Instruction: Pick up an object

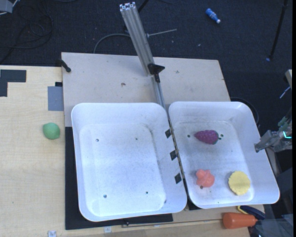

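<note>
Gripper (pixel 272 141) sits just off the right bin's (pixel 222 107) right rim; can't tell its grip state; nothing seen held. Purple object (pixel 206 136) lies nearest, to the gripper's left at abt same height, long axis roughly left-right; orange lump (pixel 204 178) and yellow lump (pixel 239 182) sit nearer the front edge.

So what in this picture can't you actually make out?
- The tool: at the camera view's right edge, cut off and dark, so whether it is open or shut cannot be told.
- The orange thing below the right bin: partly cut off by the bottom edge, kind unclear.
- The purple object, pink object and yellow object: too small and blurred to name.
- The small blue item on the floor: too small.
</note>
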`<act>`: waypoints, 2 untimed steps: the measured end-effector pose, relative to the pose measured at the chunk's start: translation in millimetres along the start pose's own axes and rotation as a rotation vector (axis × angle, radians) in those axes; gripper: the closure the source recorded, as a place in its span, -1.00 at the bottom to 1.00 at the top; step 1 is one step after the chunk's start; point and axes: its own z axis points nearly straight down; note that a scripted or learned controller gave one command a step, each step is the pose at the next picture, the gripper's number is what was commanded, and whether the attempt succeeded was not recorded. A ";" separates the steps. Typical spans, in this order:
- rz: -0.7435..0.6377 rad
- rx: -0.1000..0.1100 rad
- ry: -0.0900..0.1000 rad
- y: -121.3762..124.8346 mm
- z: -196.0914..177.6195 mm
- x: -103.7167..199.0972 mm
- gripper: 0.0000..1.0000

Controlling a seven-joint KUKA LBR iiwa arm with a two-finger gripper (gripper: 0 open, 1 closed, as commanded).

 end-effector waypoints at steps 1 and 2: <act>0.000 0.000 0.000 0.0 0.0 0.0 -1.00; -0.001 0.004 0.001 1.4 62.2 -2.4 -1.00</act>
